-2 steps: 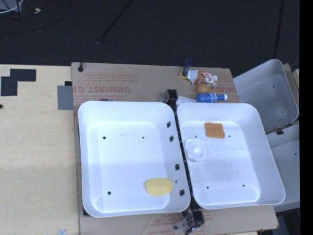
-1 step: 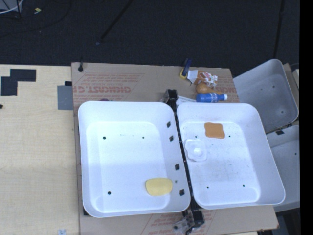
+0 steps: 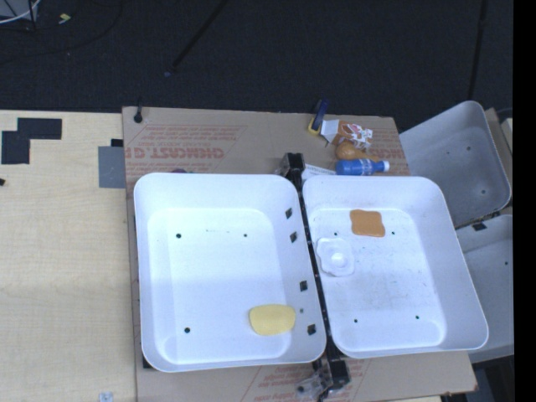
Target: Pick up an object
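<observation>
Yellow piece [image 3: 271, 319] left bin [image 3: 155, 193]; orange, perhaps sponge [image 3: 367, 223], right.

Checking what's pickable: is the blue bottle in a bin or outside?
Outside. The blue bottle lies on its side on the cardboard behind the right bin.

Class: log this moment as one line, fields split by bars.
left bin: yellow piece | right bin: orange piece, clear cup | nothing picked yet
</observation>
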`<state>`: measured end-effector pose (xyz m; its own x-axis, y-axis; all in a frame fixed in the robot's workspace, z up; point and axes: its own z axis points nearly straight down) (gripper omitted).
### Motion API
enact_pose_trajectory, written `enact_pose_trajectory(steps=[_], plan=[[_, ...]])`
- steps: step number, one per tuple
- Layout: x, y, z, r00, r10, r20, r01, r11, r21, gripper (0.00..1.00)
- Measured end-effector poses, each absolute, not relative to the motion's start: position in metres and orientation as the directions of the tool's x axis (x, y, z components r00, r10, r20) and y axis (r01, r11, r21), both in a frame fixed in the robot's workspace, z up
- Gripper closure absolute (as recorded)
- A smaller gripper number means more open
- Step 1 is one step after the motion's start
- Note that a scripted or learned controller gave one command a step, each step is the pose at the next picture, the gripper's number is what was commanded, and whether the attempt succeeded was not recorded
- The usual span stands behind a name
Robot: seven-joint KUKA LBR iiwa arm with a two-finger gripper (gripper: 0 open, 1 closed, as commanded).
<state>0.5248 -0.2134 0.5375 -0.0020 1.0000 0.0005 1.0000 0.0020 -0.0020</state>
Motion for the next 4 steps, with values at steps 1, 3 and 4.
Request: enact_pose_trajectory(steps=[1,3,4], plan=[[0.526,-0.213,0.548,-0.006,1.0,0.0,1.0,0.006,-0.003,1.0],[0.527,-0.212,0.557,-0.013,1.0,0.001,1.0,0.013,-0.004,1.0],[0.483,-0.175,0.426,-0.001,1.0,0.007,1.0,0.001,-0.017,1.0]])
